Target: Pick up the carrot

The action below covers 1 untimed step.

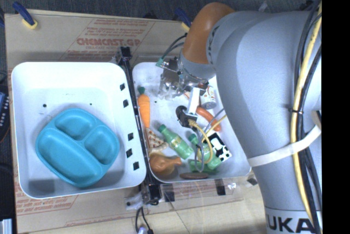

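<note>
The carrot (144, 110) is a slim orange piece lying lengthwise against the left wall of the right bin (143, 70), with its green end pointing to the back. My gripper (173, 84) hangs low over the back part of that bin, just right of the carrot's top end and apart from it. The grey arm and its orange band cover the bin's right side. Nothing shows between the gripper and the carrot.
A green bottle (176, 141), a brown toy drumstick (164, 163), a waffle-like piece (155, 141), a second orange item (206, 115) and a black-and-white tag (220, 149) crowd the right bin's front. The left bin (33, 81) holds a blue divided plate (77, 146).
</note>
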Tool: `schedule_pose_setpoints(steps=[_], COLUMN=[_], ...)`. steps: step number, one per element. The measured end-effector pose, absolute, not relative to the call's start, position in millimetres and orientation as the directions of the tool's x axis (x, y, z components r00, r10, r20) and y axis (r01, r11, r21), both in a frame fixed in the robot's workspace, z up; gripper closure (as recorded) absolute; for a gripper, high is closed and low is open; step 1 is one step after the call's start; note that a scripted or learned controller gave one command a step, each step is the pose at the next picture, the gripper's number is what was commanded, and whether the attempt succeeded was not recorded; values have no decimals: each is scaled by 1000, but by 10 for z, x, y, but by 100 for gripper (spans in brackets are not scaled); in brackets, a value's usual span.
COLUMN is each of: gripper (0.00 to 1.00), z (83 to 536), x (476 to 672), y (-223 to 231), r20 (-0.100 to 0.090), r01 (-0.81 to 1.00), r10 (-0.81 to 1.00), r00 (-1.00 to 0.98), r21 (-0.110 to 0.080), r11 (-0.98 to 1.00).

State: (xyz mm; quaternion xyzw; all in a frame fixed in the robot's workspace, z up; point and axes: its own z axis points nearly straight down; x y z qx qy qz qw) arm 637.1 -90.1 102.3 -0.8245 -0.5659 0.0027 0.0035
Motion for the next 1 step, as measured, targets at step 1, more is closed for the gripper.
schedule_pose_setpoints(steps=[1], gripper=[0], z=[1021], x=[6369], y=[-901], r20=[-1], r01=[933], r10=[933], r00=[359], r21=[-9], r11=[-359])
